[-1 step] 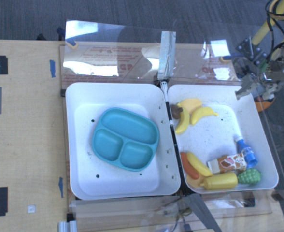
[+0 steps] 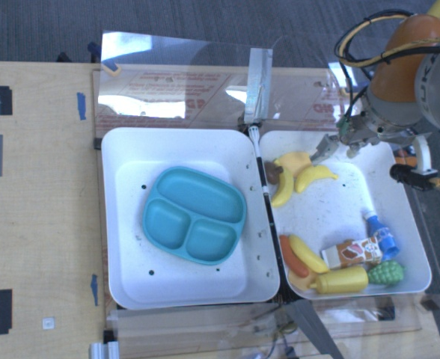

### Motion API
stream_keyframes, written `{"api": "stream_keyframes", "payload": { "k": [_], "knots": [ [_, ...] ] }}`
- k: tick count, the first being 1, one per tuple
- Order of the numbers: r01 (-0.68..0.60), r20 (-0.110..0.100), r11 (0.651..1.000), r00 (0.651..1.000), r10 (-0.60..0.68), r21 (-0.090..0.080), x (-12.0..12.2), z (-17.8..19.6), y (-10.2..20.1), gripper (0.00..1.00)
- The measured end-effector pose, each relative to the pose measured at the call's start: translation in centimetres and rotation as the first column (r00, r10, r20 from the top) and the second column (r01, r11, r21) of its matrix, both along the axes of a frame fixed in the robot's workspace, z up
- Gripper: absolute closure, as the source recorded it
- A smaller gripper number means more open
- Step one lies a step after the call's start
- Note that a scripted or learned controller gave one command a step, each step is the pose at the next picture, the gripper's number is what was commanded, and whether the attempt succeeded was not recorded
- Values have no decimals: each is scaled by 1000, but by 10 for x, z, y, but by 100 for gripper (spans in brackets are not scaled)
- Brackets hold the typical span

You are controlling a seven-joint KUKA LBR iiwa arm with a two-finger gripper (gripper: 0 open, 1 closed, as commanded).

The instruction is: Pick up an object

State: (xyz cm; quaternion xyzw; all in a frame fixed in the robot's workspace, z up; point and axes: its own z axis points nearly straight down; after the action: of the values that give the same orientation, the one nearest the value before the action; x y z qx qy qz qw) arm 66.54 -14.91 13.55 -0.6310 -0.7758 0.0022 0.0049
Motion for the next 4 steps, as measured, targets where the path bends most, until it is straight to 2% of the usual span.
{"api": "stream_keyframes", "payload": {
  "k": [1, 2, 3, 4],
  "knots": [
    [-16, 15, 1000, 1000, 16, -4, -18, -50, 33, 0],
    [-190, 16, 982, 982, 191, -5, 4, 36, 36, 0],
    [-88, 16, 996, 996, 88, -5, -28, -50, 43, 0],
    [-172, 17, 985, 985, 172, -4, -61, -49, 43, 0]
  ]
}}
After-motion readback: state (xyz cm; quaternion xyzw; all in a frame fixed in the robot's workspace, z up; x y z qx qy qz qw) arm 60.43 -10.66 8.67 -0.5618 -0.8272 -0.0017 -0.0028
